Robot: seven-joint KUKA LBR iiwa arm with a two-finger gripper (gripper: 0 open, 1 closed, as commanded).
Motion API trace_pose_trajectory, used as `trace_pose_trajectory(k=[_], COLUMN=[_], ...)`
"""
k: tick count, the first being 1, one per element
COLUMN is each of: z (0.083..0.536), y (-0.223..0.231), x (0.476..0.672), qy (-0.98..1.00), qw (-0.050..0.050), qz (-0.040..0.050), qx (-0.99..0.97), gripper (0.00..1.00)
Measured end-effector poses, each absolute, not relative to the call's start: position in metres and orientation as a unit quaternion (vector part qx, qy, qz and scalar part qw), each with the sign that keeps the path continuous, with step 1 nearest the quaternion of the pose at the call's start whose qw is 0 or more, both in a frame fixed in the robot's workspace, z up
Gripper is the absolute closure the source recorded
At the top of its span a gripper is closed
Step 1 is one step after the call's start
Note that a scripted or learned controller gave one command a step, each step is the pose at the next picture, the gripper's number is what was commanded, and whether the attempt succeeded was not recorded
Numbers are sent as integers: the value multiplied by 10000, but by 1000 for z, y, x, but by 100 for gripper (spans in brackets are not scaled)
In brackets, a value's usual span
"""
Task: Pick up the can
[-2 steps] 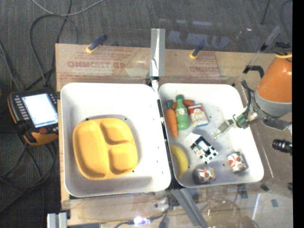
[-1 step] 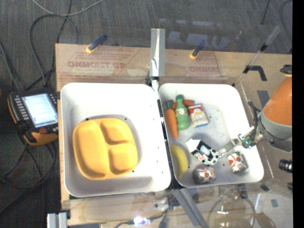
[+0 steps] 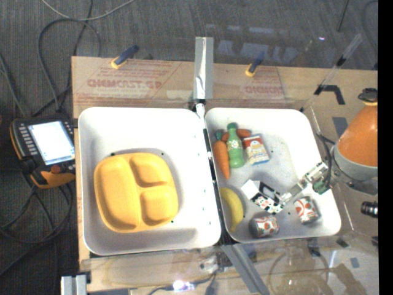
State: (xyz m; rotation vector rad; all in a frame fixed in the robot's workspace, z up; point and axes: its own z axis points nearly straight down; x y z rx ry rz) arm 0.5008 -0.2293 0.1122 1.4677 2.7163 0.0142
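Tool (image 3: 287, 196), grip state unclear, hangs between two cans (image 3: 263, 227) (image 3: 306, 210), near one banana (image 3: 233, 206).

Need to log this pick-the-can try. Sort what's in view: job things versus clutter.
Job:
- two cans in the right bin, one near its front edge, one toward its right corner
- pincer

Lying about:
- yellow divided tray in the left bin
- carrot
- green bottle
- small carton
- banana
- handheld screen unit off the bench
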Motion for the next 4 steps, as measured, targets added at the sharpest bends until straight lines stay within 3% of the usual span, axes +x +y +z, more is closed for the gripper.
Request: trace_pose_trajectory(k=[1, 2, 4], z=[111, 95, 95], y=[-227, -215, -216], x=[502, 496, 496], qy=[8523, 7489, 7590], qw=[273, 98, 92], qz=[76, 97, 85], qx=[5223, 6625, 6510], gripper=[0, 0, 0])
